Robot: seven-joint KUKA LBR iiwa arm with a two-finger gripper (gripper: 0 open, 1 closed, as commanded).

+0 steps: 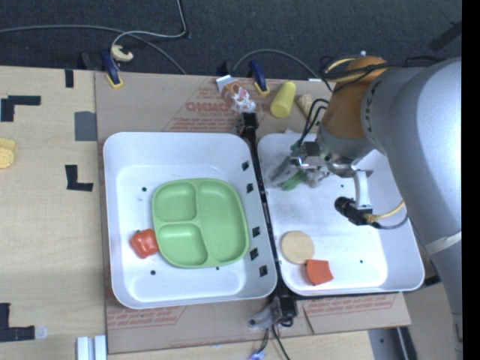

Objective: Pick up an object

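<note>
Reaching into right bin [390, 272] from right, tool [294, 169] low at far-left corner beside green item [292, 180]; grip state unclear. Cookie [298, 246], orange block [318, 272] near edge. Green tray [200, 221] in left bin [120, 201].

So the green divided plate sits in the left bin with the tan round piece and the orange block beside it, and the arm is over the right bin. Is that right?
Not quite. The camera view shows the green divided plate in the left bin, but the tan round piece and the orange block lie in the right bin, near its front edge. A different small orange-red piece lies beside the plate. The arm is over the right bin.
</note>
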